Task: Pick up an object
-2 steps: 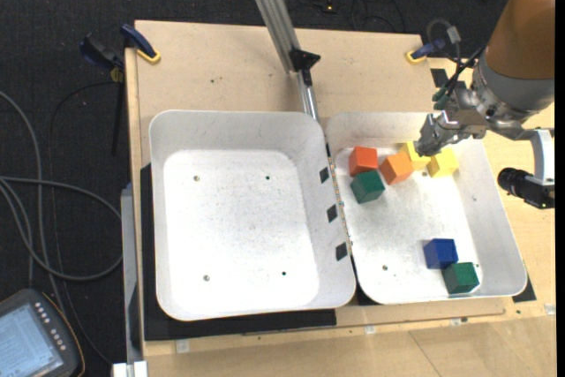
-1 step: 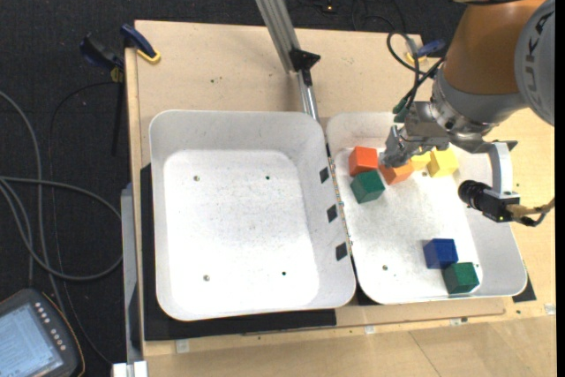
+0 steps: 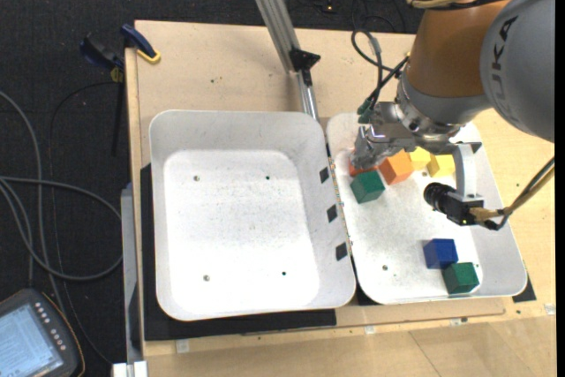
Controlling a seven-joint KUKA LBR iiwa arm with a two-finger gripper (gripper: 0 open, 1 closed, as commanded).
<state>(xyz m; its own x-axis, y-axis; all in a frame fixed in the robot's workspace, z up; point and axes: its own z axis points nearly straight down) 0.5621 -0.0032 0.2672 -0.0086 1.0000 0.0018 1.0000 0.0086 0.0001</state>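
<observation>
Near right bin's left wall (image 3: 357,234), end effector (image 3: 372,156) low beside green cube (image 3: 367,187), orange cube (image 3: 397,165), grip impossible to tell

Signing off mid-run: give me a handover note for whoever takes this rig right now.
End effector: low over the far left part of the right bin; whether it holds anything cannot be told.
Things: green block, orange block and yellow block clustered beside it; blue block and second green block at the near edge.
Done: nothing visibly lifted.
Left: grip one object and raise it.
</observation>
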